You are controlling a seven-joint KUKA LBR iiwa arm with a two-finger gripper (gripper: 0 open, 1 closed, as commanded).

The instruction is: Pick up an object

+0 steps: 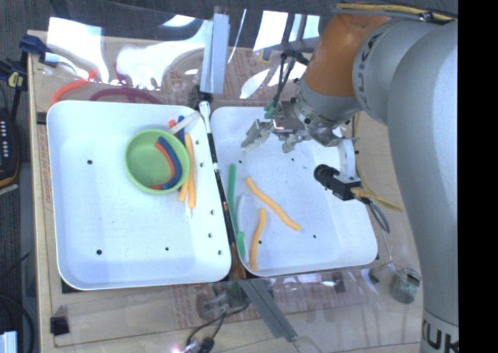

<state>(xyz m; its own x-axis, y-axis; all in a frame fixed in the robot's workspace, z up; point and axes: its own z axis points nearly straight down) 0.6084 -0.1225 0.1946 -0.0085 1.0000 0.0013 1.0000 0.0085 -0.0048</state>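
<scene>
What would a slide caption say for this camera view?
Gripper hovers over right bin holding orange strips; green bowl sits in left bin.

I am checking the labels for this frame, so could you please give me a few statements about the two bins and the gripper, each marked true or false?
1. The green bowl sits in the left bin. True.
2. The gripper is above the left bin. False: it is above the right bin, near its far end.
3. Two orange strips lie in the right bin. True.
4. The gripper holds an orange strip. False: both lie on the bin floor, apart from it.
5. A green stick lies along the right bin's left wall. True.
</scene>
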